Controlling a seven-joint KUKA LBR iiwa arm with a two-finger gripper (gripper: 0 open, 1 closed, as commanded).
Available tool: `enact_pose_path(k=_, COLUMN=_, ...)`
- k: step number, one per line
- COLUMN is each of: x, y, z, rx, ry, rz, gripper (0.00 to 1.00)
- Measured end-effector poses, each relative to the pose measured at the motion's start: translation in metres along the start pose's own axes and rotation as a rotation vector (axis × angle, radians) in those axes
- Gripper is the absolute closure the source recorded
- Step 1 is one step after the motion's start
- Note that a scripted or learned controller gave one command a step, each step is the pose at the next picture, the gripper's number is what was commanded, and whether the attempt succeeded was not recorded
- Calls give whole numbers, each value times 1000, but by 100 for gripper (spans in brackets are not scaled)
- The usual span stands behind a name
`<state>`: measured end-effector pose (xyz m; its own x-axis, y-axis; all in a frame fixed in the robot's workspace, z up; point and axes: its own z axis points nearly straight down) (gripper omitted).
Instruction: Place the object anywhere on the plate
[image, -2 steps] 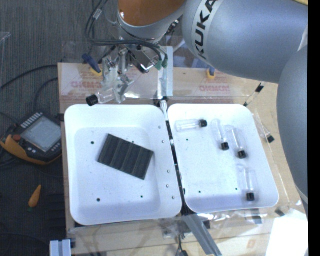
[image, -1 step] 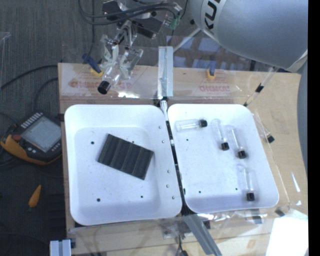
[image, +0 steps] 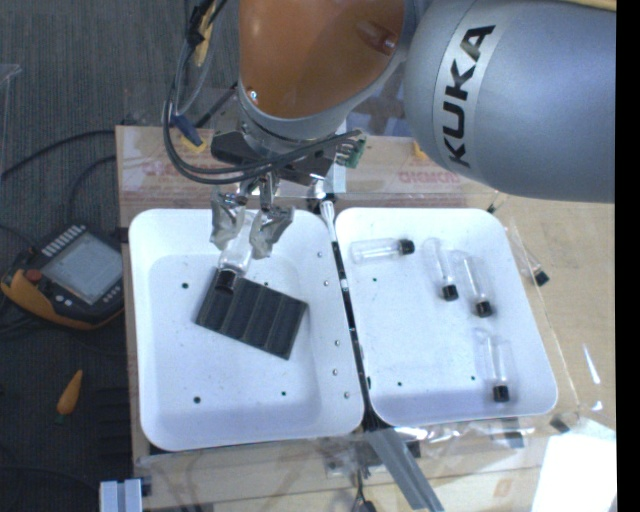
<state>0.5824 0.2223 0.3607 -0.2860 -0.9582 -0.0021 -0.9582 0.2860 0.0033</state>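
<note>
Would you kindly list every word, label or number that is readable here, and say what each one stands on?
"KUKA": black letters on the grey arm.
Faint reddish print on the bench edge behind the bins: too blurred to read.
Screen and keys of the handheld pendant: too small to read.
The vials and the black ribbed plate: no readable text.

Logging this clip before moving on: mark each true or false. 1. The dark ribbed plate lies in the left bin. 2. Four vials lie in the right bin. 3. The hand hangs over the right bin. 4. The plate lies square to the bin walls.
1. True: the plate lies in the left bin.
2. True: four vials in the right bin.
3. False: the hand is over the left bin.
4. False: it lies askew.
</note>
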Motion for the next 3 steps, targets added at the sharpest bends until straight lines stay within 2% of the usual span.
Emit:
enact_pose_path(k=1, x=-19, y=-62, z=-59, rx=3, ry=-5, rz=-314, gripper=100)
enact_pose_path(k=2, x=-14, y=-3, z=93, rx=-3, ry=-1, rz=-465, gripper=100)
enact_pose_path(k=3, x=2, y=46, z=129, rx=-1, ry=1, rz=-310, gripper=100)
